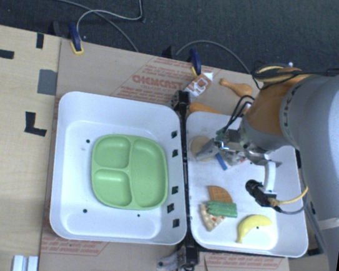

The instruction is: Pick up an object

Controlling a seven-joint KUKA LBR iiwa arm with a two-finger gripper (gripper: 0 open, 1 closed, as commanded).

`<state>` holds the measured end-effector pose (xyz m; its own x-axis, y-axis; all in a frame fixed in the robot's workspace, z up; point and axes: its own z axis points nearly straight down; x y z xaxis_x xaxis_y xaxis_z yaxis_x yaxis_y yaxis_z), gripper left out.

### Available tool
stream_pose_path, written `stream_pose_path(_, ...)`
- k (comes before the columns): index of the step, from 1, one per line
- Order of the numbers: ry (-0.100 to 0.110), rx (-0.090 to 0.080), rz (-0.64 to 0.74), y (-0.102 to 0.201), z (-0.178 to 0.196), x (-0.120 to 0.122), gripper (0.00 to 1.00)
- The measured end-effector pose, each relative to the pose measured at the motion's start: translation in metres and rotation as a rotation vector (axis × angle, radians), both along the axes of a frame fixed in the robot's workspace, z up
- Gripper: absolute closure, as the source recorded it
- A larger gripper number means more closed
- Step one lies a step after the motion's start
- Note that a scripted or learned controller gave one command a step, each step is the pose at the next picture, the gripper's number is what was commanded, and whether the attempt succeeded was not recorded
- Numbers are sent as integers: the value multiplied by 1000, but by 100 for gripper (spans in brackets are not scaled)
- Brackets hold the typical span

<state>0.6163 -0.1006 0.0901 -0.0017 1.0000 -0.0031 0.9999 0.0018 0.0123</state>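
My gripper (217,146) is low in the upper left part of the right bin (289,244), under the grey arm with its orange band. A tan-grey object (200,146) lies right against the gripper's left side, and a small blue piece (222,163) sits just below it. Whether either one is held is hidden by the wrist. Nearer the front of the bin lie a yellow banana (253,227), a green block (221,207) and a brown toast-like slice (210,218) under that block.
The left bin (77,118) holds a green divided plate (130,172). Black clips line the wall between the bins. A black cable loop (262,193) hangs off the wrist over the right bin. An orange toy (237,85) lies on the cardboard behind the bins.
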Motion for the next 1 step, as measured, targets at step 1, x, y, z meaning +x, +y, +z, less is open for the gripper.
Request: stream_pose_path(1, 11, 3, 0, 40, 95, -41, 0)
